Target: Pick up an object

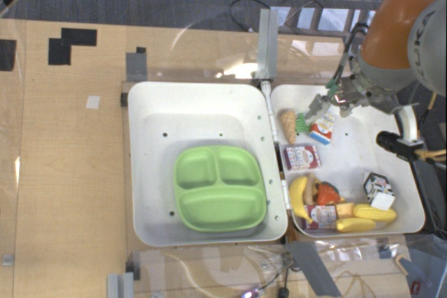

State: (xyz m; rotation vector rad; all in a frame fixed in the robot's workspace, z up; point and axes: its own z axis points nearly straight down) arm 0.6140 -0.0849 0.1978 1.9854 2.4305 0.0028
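Two white bins [147,171], one green plate [220,187]

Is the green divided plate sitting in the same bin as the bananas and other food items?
No: the green plate lies in the left bin, while the bananas sit in the right bin.

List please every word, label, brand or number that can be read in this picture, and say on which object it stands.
No text can be read.
Pink-and-white packet: it has print, too blurred to read.
Red-white-blue carton: print too small.
Black-and-white box: pattern only, no legible letters.
Red packet: label blurred.
Green divided plate: it has no marking.
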